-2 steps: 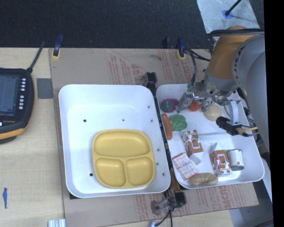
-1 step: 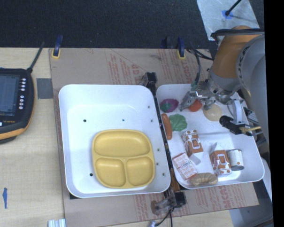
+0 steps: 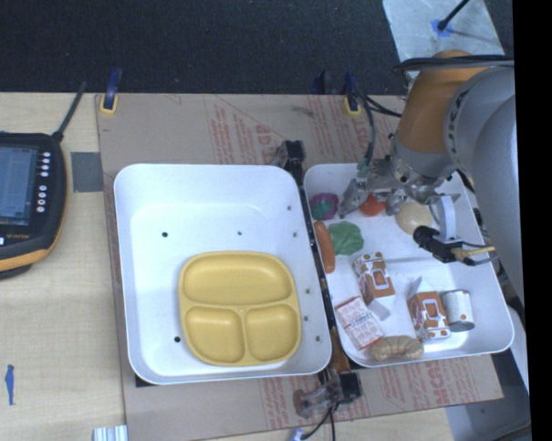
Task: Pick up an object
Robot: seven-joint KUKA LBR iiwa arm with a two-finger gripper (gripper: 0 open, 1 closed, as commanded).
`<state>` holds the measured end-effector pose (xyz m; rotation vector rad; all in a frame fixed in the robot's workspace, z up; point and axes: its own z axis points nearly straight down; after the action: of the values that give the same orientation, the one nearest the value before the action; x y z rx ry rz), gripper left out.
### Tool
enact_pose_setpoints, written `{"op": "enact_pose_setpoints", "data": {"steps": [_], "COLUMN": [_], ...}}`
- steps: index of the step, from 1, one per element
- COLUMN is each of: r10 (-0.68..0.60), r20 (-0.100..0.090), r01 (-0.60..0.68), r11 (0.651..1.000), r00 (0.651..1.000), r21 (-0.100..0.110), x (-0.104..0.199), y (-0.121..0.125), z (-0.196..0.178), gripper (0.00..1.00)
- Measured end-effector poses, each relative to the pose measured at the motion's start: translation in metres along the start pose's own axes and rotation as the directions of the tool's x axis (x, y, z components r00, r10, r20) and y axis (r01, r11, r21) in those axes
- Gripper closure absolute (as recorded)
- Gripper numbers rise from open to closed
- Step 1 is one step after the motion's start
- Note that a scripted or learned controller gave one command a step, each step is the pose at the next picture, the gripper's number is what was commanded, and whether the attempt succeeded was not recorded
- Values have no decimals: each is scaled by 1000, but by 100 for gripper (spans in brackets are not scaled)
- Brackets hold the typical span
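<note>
bread roll (image 3: 397,349), yellow tray (image 3: 241,308), hand (image 3: 371,200) over right bin (image 3: 482,343)

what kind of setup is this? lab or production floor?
Looks like a lab test bench: two white bins on clamped cardboard, toy food for picking, and a teach pendant beside them. The end effector is over the right bin.

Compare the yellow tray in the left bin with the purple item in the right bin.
The tray is pale yellow; the purple item is dark. The tray is far larger, filling much of the left bin, while the purple item sits small at the right bin's far left corner. The tray has three compartments. Both lie untouched.
</note>
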<state>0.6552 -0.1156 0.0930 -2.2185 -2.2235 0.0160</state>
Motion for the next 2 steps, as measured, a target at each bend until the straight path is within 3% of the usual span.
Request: {"op": "enact_pose_setpoints", "data": {"steps": [1,2], "r10": [-1,-3], "r20": [-6,-6], "r01": [1,3], "r11": [1000,1000], "r00": [1000,1000], "r21": [-6,-3], "x": [-16,-17], "y": [1,1], "z": [1,-10], "gripper": [0,100]}}
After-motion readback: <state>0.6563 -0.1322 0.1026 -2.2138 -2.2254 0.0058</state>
